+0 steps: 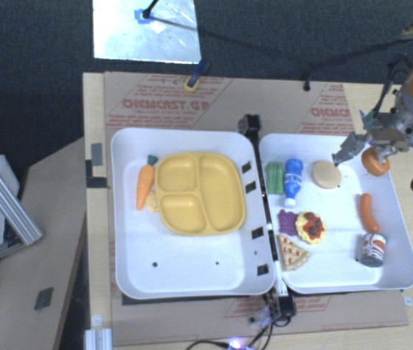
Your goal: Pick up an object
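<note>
nothing looks picked up yet, so by my reading the whole task is still ahead. the gripper (pixel 349 150) sits at the upper right corner of the right bin (pixel 403 257), with the arm coming in from the right edge, its grey wrist tilted down and leftward toward the bin. one dark finger (pixel 344 154) points down toward a beige round disc (pixel 327 174) and its tip looks just beside or touching the disc's upper edge; i cannot tell which. how far the hand is open i cannot tell, and i see nothing between its fingers. an orange ball (pixel 374 162) lies just under the wrist, at the bin's rim.

other candidates lie in the same bin: a blue bottle (pixel 292 179), a sausage (pixel 368 212) and a small can (pixel 371 249). the left bin (pixel 130 268) holds a yellow plate (pixel 195 193) and a carrot (pixel 144 185).
</note>
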